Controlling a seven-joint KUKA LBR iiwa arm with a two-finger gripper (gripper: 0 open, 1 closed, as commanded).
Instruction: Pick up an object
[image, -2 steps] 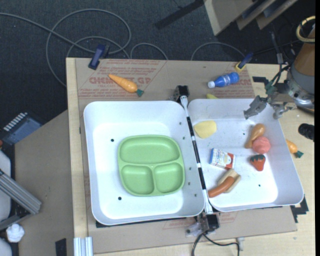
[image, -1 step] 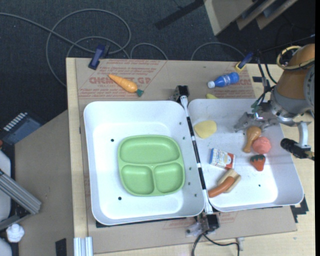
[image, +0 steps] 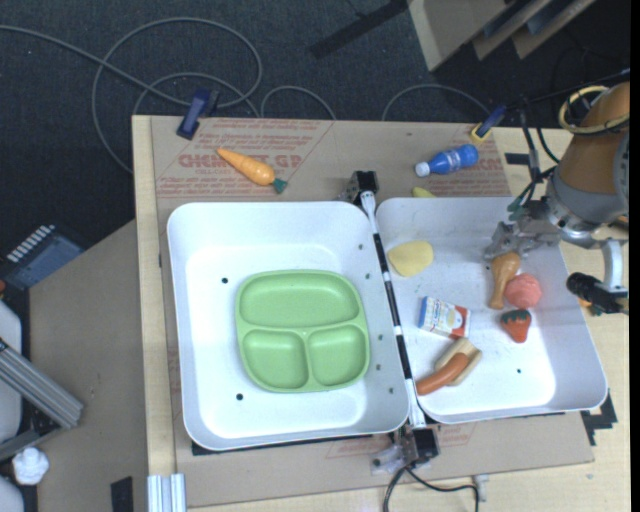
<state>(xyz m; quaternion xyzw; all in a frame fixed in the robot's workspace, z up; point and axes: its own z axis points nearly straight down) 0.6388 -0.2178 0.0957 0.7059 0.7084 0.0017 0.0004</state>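
drumstick toy (image: 503, 277) lies in the right bin (image: 560, 395) at the frame's right, long axis near vertical, its top just below the gripper (image: 518, 238), whose grip state i cannot tell.

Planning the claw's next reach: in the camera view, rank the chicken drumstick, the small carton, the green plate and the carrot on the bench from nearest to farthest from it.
Measured from the claw:
1. Chicken drumstick: just below the claw, in the right bin.
2. Small carton: mid right bin, toward the divider.
3. Green plate: in the left bin.
4. Carrot: on the bench above the left bin.
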